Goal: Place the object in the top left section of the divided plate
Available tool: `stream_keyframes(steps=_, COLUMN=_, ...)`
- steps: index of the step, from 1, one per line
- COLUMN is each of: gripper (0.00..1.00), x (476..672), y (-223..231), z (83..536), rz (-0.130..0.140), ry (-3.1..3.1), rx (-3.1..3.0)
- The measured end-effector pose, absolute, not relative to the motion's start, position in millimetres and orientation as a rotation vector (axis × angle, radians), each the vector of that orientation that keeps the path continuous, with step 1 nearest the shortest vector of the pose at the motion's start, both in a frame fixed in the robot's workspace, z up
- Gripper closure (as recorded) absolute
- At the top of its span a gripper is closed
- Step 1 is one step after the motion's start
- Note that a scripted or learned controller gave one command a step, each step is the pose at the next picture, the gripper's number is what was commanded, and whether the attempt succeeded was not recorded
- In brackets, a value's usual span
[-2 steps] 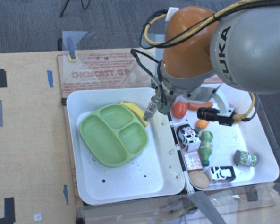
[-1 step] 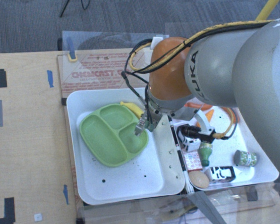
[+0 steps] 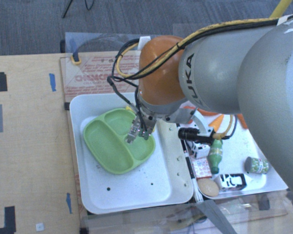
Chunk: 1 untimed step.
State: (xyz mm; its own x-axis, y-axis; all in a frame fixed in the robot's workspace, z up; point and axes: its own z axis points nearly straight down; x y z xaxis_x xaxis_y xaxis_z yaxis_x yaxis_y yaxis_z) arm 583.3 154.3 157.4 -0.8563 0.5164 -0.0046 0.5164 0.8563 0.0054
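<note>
Looming grey, one arm with its orange band reaches in from the right, and its gripper hangs over one green divided plate lying in the left of two white bins. Whether it grips any object I cannot tell. One green bottle lies in the right bin beside one round biscuit-coloured disc.

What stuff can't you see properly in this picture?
- Camera view: the gripper over the green divided plate is too small and blurry to tell if it carries anything.
- The arm hides part of the right bin.
- The label on the green bottle is too small to read.
</note>
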Motion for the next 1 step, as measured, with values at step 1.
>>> stream_keyframes(steps=1, gripper=1.00, x=484.2, y=141.1, z=246.5, rz=0.001, ry=2.990, rx=0.966)
